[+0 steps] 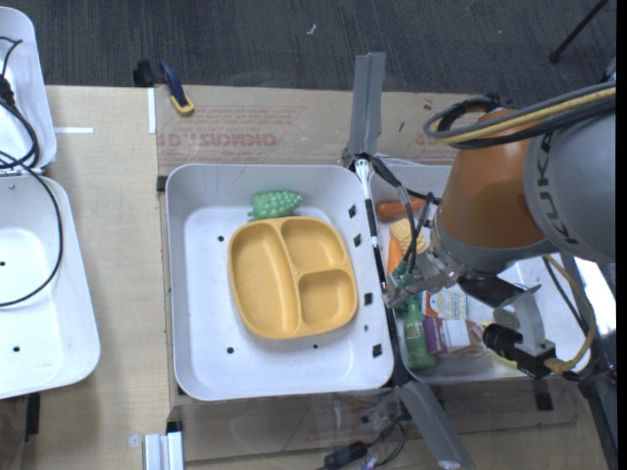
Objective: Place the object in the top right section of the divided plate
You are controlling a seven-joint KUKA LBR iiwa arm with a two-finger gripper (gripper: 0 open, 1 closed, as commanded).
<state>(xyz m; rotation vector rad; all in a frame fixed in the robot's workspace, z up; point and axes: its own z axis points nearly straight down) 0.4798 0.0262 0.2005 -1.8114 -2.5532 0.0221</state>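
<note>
A yellow divided plate (292, 277) lies in the middle of the left bin (196, 292), with one long section on its left and two smaller ones on its right. All three sections are bare. A bumpy green toy (274, 203) rests on the bin floor just beyond the plate's far edge. My gripper (409, 284) hangs low over the left side of the right bin (470, 365), among the items there. The orange-banded wrist (485, 199) hides much of that bin.
The right bin holds several items: an orange piece (396, 210) at the back, a green bottle-like item (418, 336) and a white packet (453, 321) at the front. The wall between the bins (377, 262) sits just left of the gripper. Cables trail around the wrist.
</note>
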